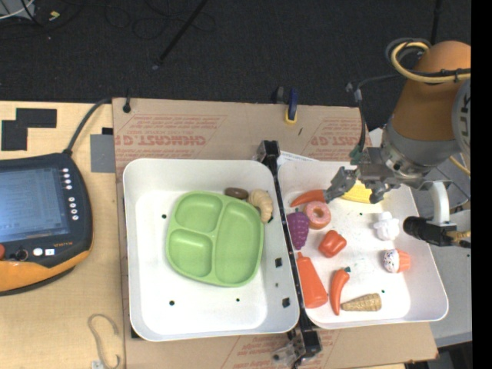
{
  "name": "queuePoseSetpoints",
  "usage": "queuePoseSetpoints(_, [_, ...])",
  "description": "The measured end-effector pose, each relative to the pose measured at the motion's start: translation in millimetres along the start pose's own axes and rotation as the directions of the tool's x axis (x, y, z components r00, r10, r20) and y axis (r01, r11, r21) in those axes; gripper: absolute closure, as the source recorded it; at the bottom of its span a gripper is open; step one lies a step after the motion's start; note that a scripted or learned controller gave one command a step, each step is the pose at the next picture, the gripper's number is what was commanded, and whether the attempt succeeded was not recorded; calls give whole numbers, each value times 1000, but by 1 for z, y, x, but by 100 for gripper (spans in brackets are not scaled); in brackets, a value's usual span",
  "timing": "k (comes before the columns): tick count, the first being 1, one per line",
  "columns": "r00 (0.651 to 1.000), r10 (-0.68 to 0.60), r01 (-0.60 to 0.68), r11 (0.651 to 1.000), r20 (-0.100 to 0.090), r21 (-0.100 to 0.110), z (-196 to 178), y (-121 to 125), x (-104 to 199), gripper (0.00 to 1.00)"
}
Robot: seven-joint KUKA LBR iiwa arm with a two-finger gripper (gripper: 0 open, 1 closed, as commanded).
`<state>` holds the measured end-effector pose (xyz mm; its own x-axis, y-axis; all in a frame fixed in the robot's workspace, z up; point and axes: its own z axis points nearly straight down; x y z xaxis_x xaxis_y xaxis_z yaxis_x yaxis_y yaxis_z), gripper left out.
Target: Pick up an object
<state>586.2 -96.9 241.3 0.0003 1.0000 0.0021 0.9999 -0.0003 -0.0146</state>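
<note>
**Ana:** Start at the jaws (360, 181). What do you make of them?

**Ben:** One dark finger (340, 183) sticks out to the left, another sits nearer the yellow piece (355, 194). They look apart to me, with nothing between them. They hang over the back of the right bin (430, 302), just above the yellow piece, by the look of it.

**Ana:** Touching it?

**Ben:** I can't tell from this slant. Close, at least.

**Ana:** So what could go wrong?

**Ben:** The toys crowd in there. The red pepper (308, 197) and the donut (317, 215) lie just beside the left finger. If the jaws come down as they are, I'd guess a finger lands on the pepper and shoves it, or the flat yellow piece slips out from under.

**Ana:** And the rest?

**Ben:** The grapes (297, 228), the tomato (332, 243), the carrot (310, 280), the chili (338, 289) and the cone (361, 303) are further forward, well apart from the jaws. The white toy (383, 225) sits to the right, near the arm (427, 106). The left bin (146, 298) holds the green tray (215, 238), with a brown bit (236, 193) and a tan one (262, 203) at its rim.
</note>
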Motion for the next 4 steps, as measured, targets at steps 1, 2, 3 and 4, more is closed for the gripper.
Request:
queuePoseSetpoints(1, [1000,-1,1,1000,1,-11,-6,2,0,0])
queuePoseSetpoints(2, [1000,-2,2,1000,1,-6,56,8,5,0])
queuePoseSetpoints(3, [1000,0,0,1000,1,-6,100,7,11,0])
queuePoseSetpoints(4, [1000,1,-1,999,2,-34,123,15,11,0])
